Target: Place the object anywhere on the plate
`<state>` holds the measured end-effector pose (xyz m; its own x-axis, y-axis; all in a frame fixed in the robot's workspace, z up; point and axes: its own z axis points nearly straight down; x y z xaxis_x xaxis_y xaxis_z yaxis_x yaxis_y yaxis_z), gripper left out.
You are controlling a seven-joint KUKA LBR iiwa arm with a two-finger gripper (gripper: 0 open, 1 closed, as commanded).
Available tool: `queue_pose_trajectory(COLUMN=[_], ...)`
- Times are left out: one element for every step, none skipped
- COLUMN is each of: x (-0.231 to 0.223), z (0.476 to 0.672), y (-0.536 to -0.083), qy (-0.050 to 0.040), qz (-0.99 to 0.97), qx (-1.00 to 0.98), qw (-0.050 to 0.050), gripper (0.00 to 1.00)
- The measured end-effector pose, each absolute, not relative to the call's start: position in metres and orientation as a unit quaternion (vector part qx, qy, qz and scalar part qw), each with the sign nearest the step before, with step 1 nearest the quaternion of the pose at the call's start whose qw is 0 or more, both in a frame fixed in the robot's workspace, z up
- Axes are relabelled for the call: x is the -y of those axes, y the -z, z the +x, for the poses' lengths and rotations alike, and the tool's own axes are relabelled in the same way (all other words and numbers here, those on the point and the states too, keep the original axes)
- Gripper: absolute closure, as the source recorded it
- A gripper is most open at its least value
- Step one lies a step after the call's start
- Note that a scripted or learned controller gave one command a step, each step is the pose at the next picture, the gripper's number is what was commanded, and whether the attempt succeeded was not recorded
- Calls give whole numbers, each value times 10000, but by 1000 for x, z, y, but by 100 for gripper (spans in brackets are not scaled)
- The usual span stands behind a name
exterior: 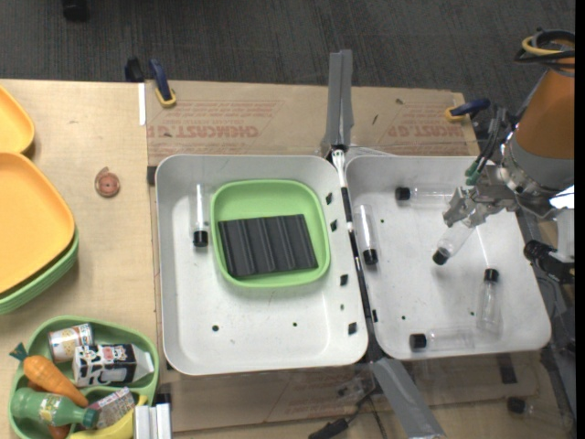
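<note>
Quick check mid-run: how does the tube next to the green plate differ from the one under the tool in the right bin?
The tube beside the green plate lies in the left bin, straight along the plate's left rim, cap toward the camera. The tube under the tool is in the right bin, slanted, with the tool right over its upper end. I cannot tell if it is gripped. Both are clear with black caps.

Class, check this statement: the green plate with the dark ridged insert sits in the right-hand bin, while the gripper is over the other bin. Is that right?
Not quite. The camera view shows the green plate, with its dark ridged insert, in the left-hand bin, not the right-hand one. The gripper is over the other bin, the right-hand bin, where several clear vials lie.
</note>
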<state>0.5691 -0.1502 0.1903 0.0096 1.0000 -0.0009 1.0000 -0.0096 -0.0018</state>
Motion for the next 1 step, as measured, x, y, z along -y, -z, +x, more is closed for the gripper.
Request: queue_pose_trajectory(x=[150], z=[569], y=[-190], qy=[-10], qz=[-7105], qx=[7037], qw=[3], gripper=[0])
